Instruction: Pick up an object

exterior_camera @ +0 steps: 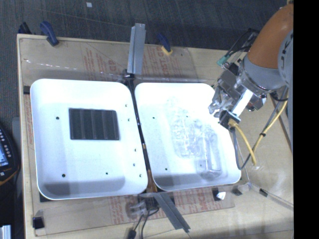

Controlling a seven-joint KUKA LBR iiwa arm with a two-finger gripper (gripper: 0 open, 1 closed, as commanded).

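The pincer point(223, 109) is seen poised over the right bin's point(154, 133) right rim, at its upper corner; whether it is wide or narrow cannot be told. Clear plastic objects point(192, 136) are spread across the right bin's middle and lower right. A dark ribbed block point(93, 124) is seen in the left bin point(45, 158)

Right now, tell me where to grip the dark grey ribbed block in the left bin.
Grip the dark grey ribbed block across its shorter sides, coming straight down from above. It lies flat in the left bin, apart from the walls, so both long edges look reachable.
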